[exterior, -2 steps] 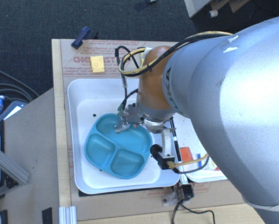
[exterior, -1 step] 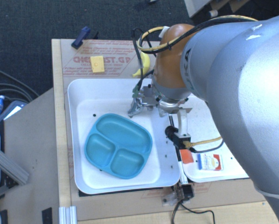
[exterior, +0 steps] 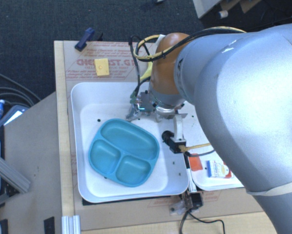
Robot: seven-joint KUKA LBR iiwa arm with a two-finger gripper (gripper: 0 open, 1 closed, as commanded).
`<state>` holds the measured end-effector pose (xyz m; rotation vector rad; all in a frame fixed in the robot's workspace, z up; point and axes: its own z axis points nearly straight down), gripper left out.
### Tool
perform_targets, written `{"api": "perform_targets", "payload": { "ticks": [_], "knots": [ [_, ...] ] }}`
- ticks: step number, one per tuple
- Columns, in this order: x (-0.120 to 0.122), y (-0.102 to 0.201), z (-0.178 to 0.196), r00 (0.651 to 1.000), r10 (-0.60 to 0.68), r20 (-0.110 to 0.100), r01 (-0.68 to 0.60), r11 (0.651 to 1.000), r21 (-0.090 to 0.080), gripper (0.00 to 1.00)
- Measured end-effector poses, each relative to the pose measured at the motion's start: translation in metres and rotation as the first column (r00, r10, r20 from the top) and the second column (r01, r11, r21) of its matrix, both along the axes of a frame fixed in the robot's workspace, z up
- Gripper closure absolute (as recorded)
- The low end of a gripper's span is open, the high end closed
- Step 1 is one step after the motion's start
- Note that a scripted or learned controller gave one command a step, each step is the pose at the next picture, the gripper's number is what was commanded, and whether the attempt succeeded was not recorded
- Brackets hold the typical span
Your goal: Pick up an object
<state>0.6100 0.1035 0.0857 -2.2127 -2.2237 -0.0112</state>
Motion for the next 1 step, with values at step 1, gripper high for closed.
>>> {"api": "perform_targets", "payload": {
  "ticks": [1],
  "knots": [
    [-0.0041, -0.0054, 0.0201, 1.000, -0.002, 0.000, 0.002, 1.000, -0.004, 0.00]
  ]
}}
